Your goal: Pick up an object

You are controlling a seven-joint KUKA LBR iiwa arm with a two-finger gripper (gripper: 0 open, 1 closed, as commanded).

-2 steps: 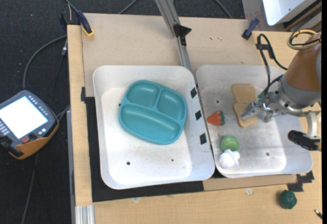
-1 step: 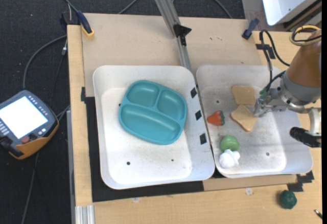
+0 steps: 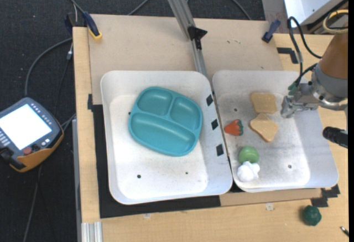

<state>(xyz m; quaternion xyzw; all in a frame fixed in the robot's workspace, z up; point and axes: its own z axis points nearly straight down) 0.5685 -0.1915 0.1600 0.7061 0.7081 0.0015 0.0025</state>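
The right bin [image 3: 310,172] holds two tan bread-like pieces, one [image 3: 264,103] at the back and one [image 3: 264,127] in the middle. A red strawberry-like toy [image 3: 234,127] lies by the bin's left wall. Toward the front are a green ball [image 3: 249,153] and a white lumpy toy [image 3: 248,171]. My gripper [image 3: 289,107] hangs over the right bin, just right of the back bread piece, with nothing seen held.
The left bin [image 3: 119,180] holds a teal divided plate [image 3: 165,120]. A dark green ball [image 3: 311,214] lies on the bench at the front right. A metal pole [image 3: 180,0] slants over the back. A pendant [image 3: 25,133] lies on the floor at left.
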